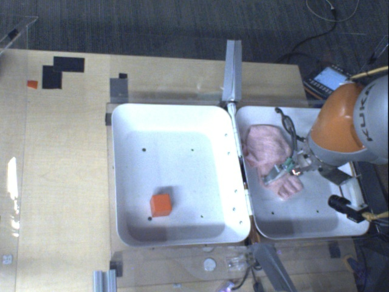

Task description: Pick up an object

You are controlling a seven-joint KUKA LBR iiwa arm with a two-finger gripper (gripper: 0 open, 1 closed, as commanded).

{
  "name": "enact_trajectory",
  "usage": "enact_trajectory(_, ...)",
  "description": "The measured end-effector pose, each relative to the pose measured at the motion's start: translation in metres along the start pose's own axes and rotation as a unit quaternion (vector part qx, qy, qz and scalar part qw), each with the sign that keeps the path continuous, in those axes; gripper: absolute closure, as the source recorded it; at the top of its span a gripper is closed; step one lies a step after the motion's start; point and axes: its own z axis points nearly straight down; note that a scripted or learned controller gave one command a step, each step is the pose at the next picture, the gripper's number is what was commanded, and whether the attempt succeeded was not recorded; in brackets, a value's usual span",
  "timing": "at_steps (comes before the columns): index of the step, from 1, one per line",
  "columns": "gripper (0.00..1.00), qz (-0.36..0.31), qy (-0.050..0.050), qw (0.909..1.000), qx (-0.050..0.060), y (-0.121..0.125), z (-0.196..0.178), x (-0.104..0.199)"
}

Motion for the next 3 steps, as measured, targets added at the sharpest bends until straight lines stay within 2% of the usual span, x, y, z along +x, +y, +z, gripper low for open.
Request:
enact_trajectory(1,0.0,-0.017,-0.001,0.9999,-0.001,-0.011,-0.001,0.023)
enact_trajectory(2,1.0,-0.017,-0.004,0.9998,-0.005,-0.007,-0.012,0.021)
enact_trajectory(3,1.0,0.084,0.003,0.9965,0.008,0.058,-0.093,0.043)
